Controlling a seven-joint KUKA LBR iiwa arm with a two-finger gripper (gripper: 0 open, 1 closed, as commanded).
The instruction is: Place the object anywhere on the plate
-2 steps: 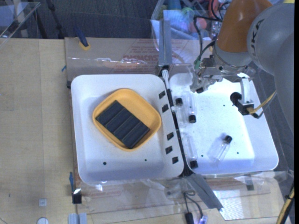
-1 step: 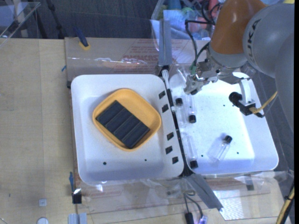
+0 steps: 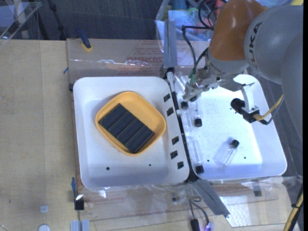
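A yellow square plate (image 3: 107, 110) lies in the left bin (image 3: 86, 172), and a dark ribbed slab (image 3: 127, 127) rests on its middle. In the right bin (image 3: 269, 160) a small clear vial with a black cap (image 3: 226, 152) lies on its side near the front. My gripper (image 3: 191, 89) hangs below the orange wrist band (image 3: 235, 29), over the back left corner of the right bin, close to the divider. It is well behind and to the left of the vial. Nothing shows in its grasp.
Clear tubes with black ends (image 3: 197, 119) lie along the divider (image 3: 177, 129) between the bins. A black fitting on a yellow cable (image 3: 243, 109) hangs over the right bin's back. Cluttered boxes and wires (image 3: 192, 4) stand behind the bench.
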